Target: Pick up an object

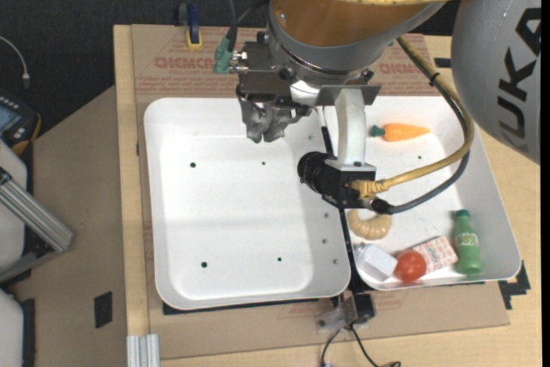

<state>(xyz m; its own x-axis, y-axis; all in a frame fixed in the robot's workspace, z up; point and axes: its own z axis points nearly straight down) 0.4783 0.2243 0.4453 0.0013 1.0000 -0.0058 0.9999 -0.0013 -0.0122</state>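
Gripper (268,126) over left bin (172,211), grip state cannot be told | carrot (404,131), tomato (411,266), bottle (467,241) lie in right bin (490,176) | pick judged pending

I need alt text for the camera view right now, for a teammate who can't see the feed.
The grey and orange arm's gripper hangs over the back of the left bin, with nothing visible between its fingers. The right bin holds a toy carrot, a green bottle, a red tomato, a croissant and a small packet.
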